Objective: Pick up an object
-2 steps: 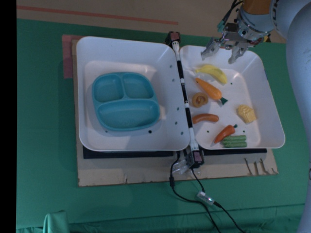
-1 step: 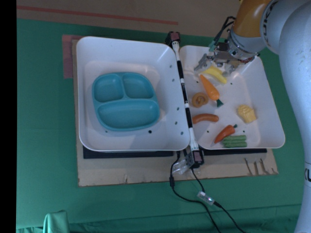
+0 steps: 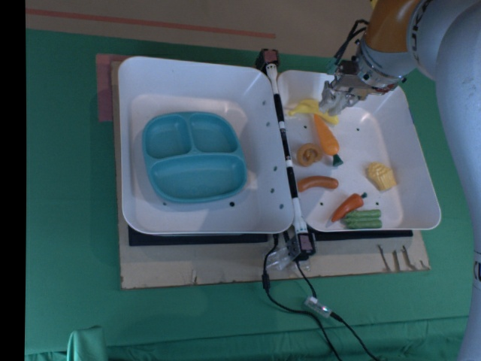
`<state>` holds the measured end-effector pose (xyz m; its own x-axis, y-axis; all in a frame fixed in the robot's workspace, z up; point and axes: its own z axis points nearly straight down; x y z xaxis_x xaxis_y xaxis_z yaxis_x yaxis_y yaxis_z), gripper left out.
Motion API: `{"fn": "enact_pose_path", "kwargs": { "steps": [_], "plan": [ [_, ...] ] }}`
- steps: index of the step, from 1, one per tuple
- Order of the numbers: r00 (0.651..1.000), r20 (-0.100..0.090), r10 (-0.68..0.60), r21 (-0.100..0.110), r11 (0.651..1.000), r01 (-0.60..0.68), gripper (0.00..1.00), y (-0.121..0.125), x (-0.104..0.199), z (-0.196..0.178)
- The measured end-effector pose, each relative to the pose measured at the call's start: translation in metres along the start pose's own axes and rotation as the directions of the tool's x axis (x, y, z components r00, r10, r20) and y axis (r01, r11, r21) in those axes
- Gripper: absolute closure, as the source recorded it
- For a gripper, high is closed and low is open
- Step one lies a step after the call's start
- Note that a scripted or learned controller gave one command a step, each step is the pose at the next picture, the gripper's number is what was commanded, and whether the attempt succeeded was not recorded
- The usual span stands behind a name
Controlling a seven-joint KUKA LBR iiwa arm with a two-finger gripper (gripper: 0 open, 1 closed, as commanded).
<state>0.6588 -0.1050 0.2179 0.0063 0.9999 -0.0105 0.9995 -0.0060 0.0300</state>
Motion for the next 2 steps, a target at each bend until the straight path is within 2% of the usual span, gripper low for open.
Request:
{"fn": "enact_pose_path", "kwargs": {
  "steps": [1,2],
  "plan": [
    [1.0,0.0,0.0,0.0,1.0,0.0,0.0,0.0,0.0,0.0],
    [1.0,-0.005,-0.002,0.012,1.0,0.002,0.0,-0.036,0.009,0.031]
  ]
}}
